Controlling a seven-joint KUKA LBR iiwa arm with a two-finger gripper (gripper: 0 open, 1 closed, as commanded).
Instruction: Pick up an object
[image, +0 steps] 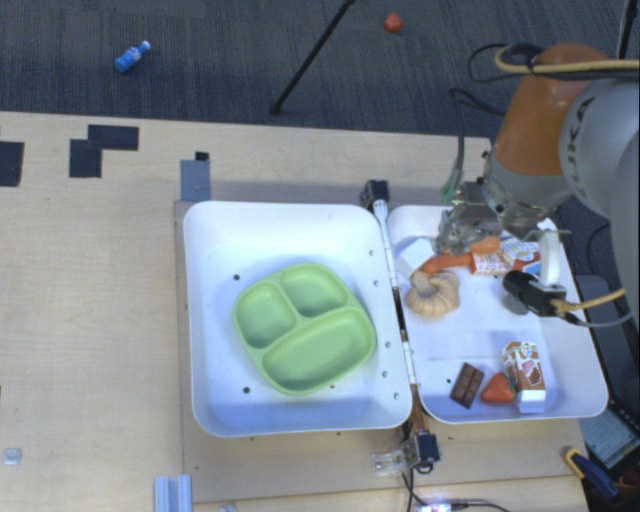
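The claw (462, 232) is seen lowered into the far end of the right bin (585, 385), just above the carrot (448, 263), but whether it is spread or closed cannot be told, and nothing is shown gripped. Close by lie the bun (433, 294) and a packet (500, 262) (partly hidden under the wrist); further out, a carton (525, 368) and a brown bar (467, 384) rest near the front, and a green tray (305, 327) sits in the left bin (200, 300). The pick is judged not yet done: securing and lifting remain.
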